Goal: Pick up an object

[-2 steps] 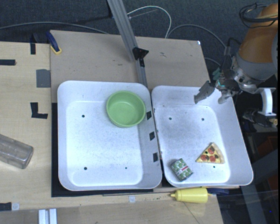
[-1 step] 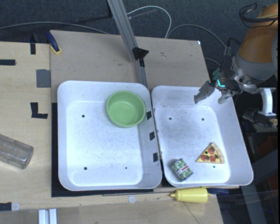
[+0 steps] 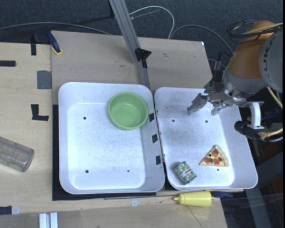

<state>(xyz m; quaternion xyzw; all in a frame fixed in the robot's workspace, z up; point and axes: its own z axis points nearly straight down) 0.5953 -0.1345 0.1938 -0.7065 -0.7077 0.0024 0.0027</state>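
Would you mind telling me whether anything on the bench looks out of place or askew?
Two things lie outside the bins: a yellow bottle on its side just past the right bin's near rim, and a clear plastic container on its side left of the left bin. Nothing looks spilled or damaged.
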